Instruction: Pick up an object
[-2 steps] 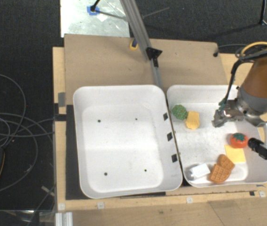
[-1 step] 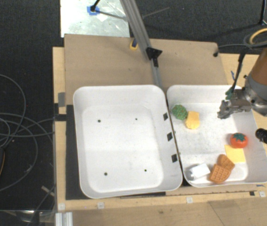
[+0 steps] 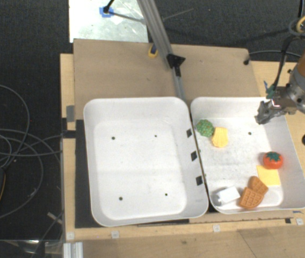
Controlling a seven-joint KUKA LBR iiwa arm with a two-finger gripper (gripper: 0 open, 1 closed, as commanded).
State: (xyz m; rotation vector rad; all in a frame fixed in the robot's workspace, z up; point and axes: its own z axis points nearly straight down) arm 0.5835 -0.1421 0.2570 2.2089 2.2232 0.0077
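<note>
Waffle (image 3: pixel 253 192) lies low — arm's end effector (image 3: pixel 264 115) above bin's (image 3: pixel 297 160) far corner, grip unclear.

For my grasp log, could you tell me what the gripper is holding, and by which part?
Nothing: the gripper hangs over the right bin's upper right corner, apart from every object.

Two bins sit side by side on the bench (image 3: pixel 227 63), the left bin (image 3: pixel 96 160) beside the right bin (image 3: pixel 297 165), which holds all the objects. At its far left lie a broccoli piece (image 3: pixel 205 127) and, touching it on the right, what may be a corn piece (image 3: pixel 220 137). Toward the near right, a tomato (image 3: pixel 272 159) sits just behind a cheese slice (image 3: pixel 269 175), with a waffle (image 3: pixel 253 193) and a small block (image 3: pixel 227 195) left of it along the near edge.
</note>
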